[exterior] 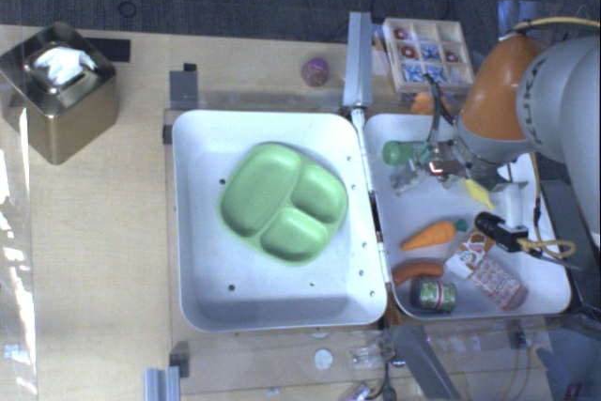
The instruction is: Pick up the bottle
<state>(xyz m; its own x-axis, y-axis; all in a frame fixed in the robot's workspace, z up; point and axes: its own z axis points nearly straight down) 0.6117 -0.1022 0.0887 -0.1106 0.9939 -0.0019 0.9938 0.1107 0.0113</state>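
Note:
The bottle (pixel 401 151), green with a clear body, lies on its side at the far left of the right bin (pixel 554 296). My gripper (pixel 409 179) reaches in from the right and sits low in that bin, just in front of the bottle and very close to it. Nothing visibly sits between the fingers. The arm's orange band and grey wrist cover the bin's far right corner.
In the right bin lie a carrot (pixel 431 236), a brown sausage (pixel 418 270), a green can (pixel 435 296), a small carton (pixel 490 274) and a yellow piece (pixel 477 192). The left bin (pixel 202 296) holds a green divided plate (pixel 285 202). A metal tissue box (pixel 61 99) stands far left.

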